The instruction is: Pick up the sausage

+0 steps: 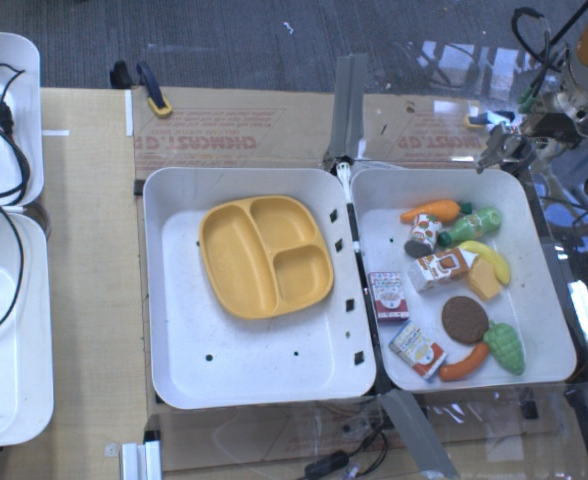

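- Sausage (464, 364) lying near the front edge of the right bin (544, 268), reddish-orange, angled, one end beside the small snack carton (417, 349), the other end touching or nearly touching the green knobbly vegetable (505, 348).
- Brown round cookie (465, 318) just behind the sausage, close but apart.
- Gripper (507, 148) hovering above the far right corner of the same bin, well apart from the sausage; too small and cluttered with cables to tell how wide the claw stands, and nothing seen held in it.
- Not yet over the target: judged to be at the approach stage, with the whole diagonal of the bin left to cross.
- Risk of mistaking the carrot (430, 211) at the back of the bin for the sausage, given similar orange colour and long shape, and its spot much nearer the gripper.
- Risk of pinching the green vegetable or snack carton along with the sausage, because of crowding at both ends.
- Risk of fingertips striking the bin's front wall, given how near the sausage sits to it.
- Risk of slipping, judged from the sausage's smooth rounded body, if grasped along its length instead of across.
- Yellow divided plate (266, 255) in the left bin (174, 298), out of the way.
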You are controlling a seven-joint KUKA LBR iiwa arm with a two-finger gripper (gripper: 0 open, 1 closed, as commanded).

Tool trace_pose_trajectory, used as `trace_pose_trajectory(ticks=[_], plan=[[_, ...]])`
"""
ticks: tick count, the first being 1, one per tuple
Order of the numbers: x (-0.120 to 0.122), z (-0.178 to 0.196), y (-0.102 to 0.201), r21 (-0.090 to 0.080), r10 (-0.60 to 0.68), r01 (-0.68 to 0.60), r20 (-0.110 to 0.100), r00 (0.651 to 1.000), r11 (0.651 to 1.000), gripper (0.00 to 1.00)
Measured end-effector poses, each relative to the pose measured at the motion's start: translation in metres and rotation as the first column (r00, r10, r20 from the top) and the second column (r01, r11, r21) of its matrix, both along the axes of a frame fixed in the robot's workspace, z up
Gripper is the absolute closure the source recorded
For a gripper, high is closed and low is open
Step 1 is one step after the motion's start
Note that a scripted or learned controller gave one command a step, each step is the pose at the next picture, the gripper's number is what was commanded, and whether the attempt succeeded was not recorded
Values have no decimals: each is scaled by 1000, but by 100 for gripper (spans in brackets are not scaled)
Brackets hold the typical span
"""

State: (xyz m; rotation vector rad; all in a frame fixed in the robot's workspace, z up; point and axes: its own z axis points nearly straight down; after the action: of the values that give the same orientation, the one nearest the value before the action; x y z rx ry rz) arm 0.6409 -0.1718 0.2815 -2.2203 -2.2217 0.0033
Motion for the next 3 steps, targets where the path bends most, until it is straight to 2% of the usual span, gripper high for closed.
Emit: trace_pose_trajectory(ticks=[1,2,3], plan=[[-47,-190,-4,0,-121,121,1,993,993,0],[-146,-164,32,1,-62,62,2,998,998,0],[-164,-190,-4,1,-397,397,0,918,918,0]])
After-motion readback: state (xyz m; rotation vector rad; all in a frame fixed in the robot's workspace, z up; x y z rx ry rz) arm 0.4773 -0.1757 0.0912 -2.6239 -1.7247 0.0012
